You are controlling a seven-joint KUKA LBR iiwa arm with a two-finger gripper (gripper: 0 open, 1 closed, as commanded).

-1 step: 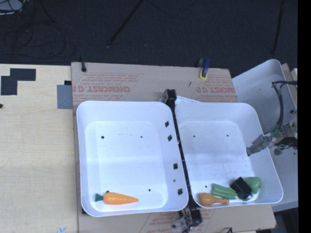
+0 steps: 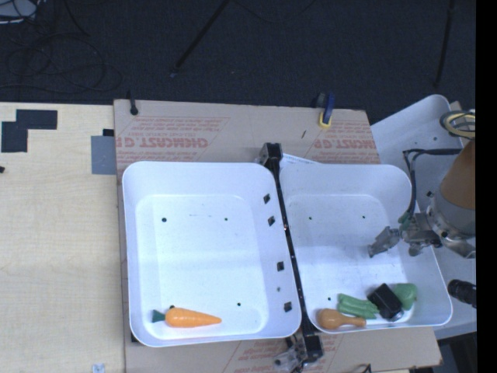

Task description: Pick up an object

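My gripper [image 2: 400, 242] hangs over the right side of the right bin [image 2: 342, 174]. Its grey fingers [image 2: 383, 242] stand apart and open, with nothing between them. Below it, along the bin's front wall, lie a black block [image 2: 386, 301], a green pod [image 2: 356, 306], a green leafy piece [image 2: 405, 292] and a small orange gourd [image 2: 338, 319]. The black block rests partly on the green pieces. An orange carrot [image 2: 192, 318] with a green top lies in the front left corner of the left bin [image 2: 194, 169].
A black divider strip [image 2: 281, 239] runs between the two bins. Both bins sit on a cardboard sheet [image 2: 233, 134] on the wooden bench. The arm's orange band [image 2: 470, 177] and cables stand at the right edge.
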